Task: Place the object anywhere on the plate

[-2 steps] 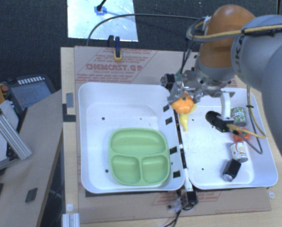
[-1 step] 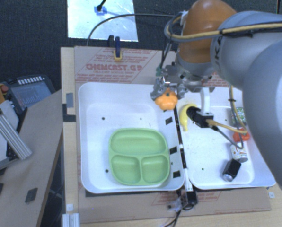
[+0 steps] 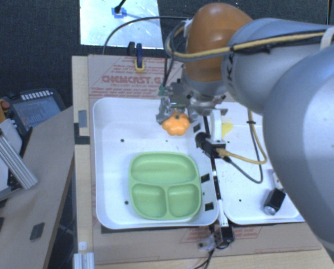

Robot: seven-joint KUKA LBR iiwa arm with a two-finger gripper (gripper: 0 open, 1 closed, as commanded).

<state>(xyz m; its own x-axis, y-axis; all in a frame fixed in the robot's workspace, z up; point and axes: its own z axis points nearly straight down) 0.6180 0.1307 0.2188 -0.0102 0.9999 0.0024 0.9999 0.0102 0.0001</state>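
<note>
Where the tool hangs, orange object directly beneath, touching

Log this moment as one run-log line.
gripper: at orange object, above left bin | green plate: bare, nearer the camera | placement: not done

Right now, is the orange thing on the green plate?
No. The orange thing sits at the end effector, beyond the green plate.
</note>
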